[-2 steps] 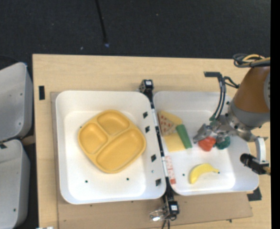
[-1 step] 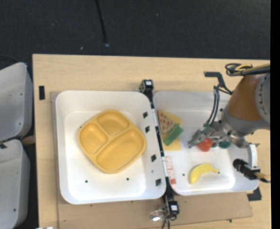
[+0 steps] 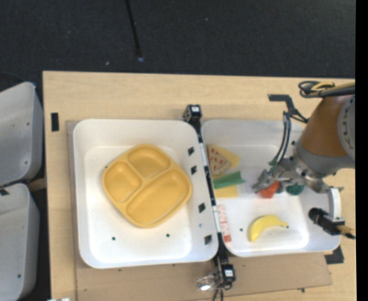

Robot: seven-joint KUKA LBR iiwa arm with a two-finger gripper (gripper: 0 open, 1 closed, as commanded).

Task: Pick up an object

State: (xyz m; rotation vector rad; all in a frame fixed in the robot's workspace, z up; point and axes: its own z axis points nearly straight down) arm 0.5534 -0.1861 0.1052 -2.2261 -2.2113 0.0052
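My gripper [image 3: 266, 183] hangs low over the middle of the right bin [image 3: 246, 130], reaching in from the right. A small red object [image 3: 269, 192] lies right under its tip, partly covered by it; I cannot tell whether it is gripped. A yellow banana [image 3: 265, 227] lies in the bin's near part, below the gripper. At the bin's left side are a pizza-slice toy [image 3: 220, 160], a green piece [image 3: 228, 180] and a yellow block [image 3: 227, 192].
The left bin [image 3: 89, 243] holds a yellow divided plate [image 3: 147, 185] in its middle. A divider with black clips [image 3: 202, 187] runs between the two bins. The grey arm with its orange band [image 3: 325, 133] covers the right bin's far right corner.
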